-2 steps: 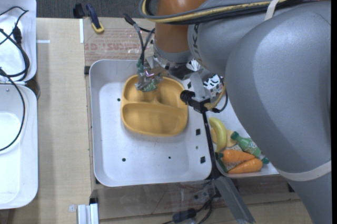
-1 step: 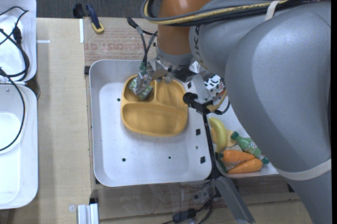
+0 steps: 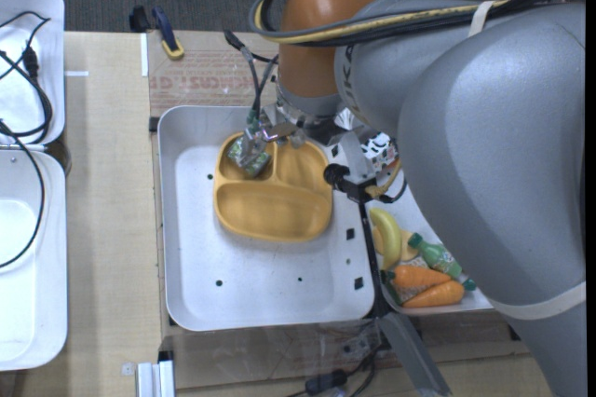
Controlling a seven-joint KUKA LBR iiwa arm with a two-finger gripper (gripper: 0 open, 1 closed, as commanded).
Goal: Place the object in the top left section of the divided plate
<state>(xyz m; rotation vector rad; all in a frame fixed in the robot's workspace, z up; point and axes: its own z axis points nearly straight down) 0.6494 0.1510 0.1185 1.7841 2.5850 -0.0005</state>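
- Far left, a white appliance [image 3: 23, 199] with black cables [image 3: 28, 97] looped across it sits off the bench edge.
- Up on the wooden bench [image 3: 102, 199], a blue-and-yellow clamp [image 3: 166, 32] lies near the back.
- The left white bin [image 3: 186, 293] holds the yellow divided plate [image 3: 275, 209].
- In the plate's top left section sits the object, a small greenish-grey crumpled thing [image 3: 250, 155].
- My gripper [image 3: 265, 132] hangs right over that section, just at the object's upper edge; I cannot tell how my jaws stand, nor whether they grip it.
- My orange band [image 3: 312, 32] and grey arm [image 3: 484, 153] cover the right bin [image 3: 410, 307].
- There, a banana [image 3: 387, 235], a green toy bottle [image 3: 438, 257] and two carrots [image 3: 430, 285] lie bunched together.
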